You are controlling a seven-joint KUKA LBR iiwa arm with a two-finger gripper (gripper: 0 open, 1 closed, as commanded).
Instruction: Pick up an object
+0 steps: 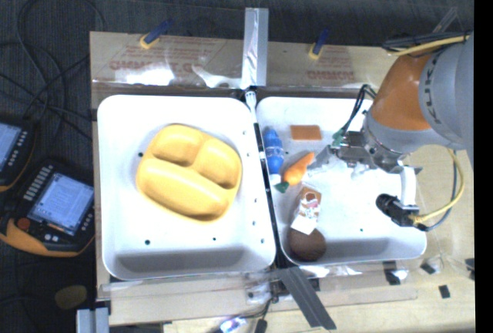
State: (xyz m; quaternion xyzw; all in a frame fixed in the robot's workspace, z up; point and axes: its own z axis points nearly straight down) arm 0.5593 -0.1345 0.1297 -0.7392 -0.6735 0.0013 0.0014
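Observation:
My gripper (pixel 337 152) hangs over the middle of the right bin (pixel 362 235), just right of an orange toy carrot (pixel 296 166). Nothing shows in its grasp. Behind the carrot lies a small orange block (pixel 305 132). A blue bottle (pixel 272 147) lies along the bin's left wall. Toward the front, a small white and brown carton (pixel 309 210) leans on a dark brown round object (pixel 306 245). In the left bin (pixel 123 247) rests a large yellow bread-shaped object (pixel 189 170).
The arm's grey body and orange band (pixel 407 96) cover the right bin's back right corner. A black fitting with a yellow cable (pixel 400 210) hangs over that bin's right side. A handheld controller (pixel 50 204) lies left of the bench.

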